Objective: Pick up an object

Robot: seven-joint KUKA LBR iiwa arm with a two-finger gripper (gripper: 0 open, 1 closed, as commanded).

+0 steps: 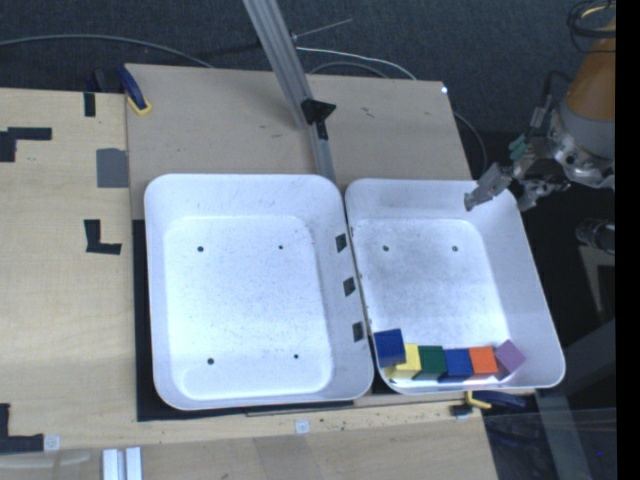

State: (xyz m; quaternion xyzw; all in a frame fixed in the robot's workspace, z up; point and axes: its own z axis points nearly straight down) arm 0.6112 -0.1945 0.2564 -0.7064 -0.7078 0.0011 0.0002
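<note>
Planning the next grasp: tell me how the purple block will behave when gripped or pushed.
The purple block looks like a rigid, flat-faced cube, so it would probably slide rather than roll. It sits at the end of the block row against the right bin rim, so a push may jam it there. It seems small and probably light, though the tool could knock it aside.

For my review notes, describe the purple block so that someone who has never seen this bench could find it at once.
Start at the right-hand shallow white bin and follow its near wall, where a row of small coloured blocks lies. The small purple block is at the row's right end, in the bin's near right corner, beside the small orange block. It is the only purple one, and it sits turned at an angle to the others.
</note>
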